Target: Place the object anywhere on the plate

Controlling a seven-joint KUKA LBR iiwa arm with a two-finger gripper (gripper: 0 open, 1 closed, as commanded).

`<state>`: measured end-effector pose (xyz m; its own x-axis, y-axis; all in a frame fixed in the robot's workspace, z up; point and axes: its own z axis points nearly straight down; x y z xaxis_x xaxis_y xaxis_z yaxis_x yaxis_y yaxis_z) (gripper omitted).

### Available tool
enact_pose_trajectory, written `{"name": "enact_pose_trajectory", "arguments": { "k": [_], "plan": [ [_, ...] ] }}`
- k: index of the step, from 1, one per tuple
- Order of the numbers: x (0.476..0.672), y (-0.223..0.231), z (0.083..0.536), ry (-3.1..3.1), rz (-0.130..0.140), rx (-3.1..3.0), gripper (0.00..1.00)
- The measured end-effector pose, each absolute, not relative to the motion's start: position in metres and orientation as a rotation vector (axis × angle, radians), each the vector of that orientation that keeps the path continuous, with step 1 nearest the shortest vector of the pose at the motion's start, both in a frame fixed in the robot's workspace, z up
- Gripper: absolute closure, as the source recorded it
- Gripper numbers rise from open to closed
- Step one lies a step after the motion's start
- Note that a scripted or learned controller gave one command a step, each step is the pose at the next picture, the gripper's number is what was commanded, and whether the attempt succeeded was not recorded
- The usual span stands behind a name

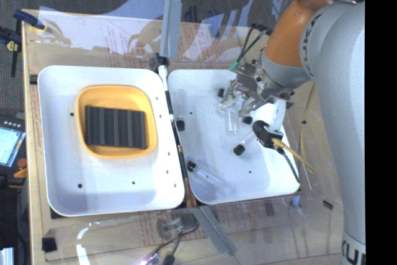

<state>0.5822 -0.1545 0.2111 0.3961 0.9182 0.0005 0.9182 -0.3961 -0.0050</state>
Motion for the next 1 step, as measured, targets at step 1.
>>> {"name": "enact_pose_trajectory", "arguments": {
  "k": [1],
  "plan": [
    [0.5823, -0.1545, 0.2112, -1.724, 0.004, -2.621, 0.0]
  ]
}}
